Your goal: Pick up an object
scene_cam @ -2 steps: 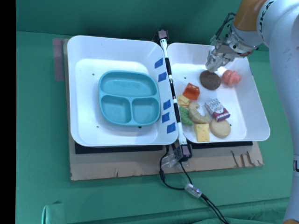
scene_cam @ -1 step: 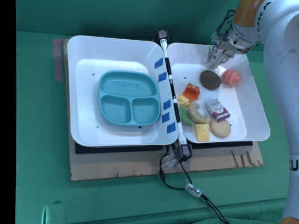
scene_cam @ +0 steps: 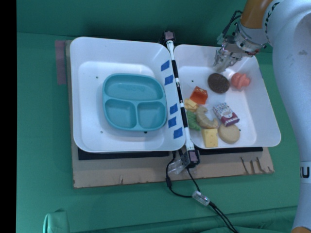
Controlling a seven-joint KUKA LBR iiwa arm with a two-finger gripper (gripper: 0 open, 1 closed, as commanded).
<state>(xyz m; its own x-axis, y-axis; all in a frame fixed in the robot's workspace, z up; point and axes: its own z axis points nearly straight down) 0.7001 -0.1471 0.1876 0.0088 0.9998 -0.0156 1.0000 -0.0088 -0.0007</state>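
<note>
Green cloth underlies 2 white bins (scene_cam: pixel 80 130); the gripper (scene_cam: pixel 221 64), whose finger spread I cannot tell, hovers beside the brown patty (scene_cam: pixel 218 83) near the right bin's far edge.

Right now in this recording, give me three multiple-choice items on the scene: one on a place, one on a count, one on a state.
1. Where does the gripper hang?
A. over the left bin
B. over the far part of the right bin
C. beyond the bench

2. How many compartments does the teal tray have?
A. two
B. three
C. five

3. How does the teal tray lie?
A. flat in the left bin, open side up
B. flipped over
C. leaning on the bin wall

Answers: 1 B, it sits above the dark brown round piece. 2 B, one wide and two small ones show. 3 A, its hollows face the camera.
</note>
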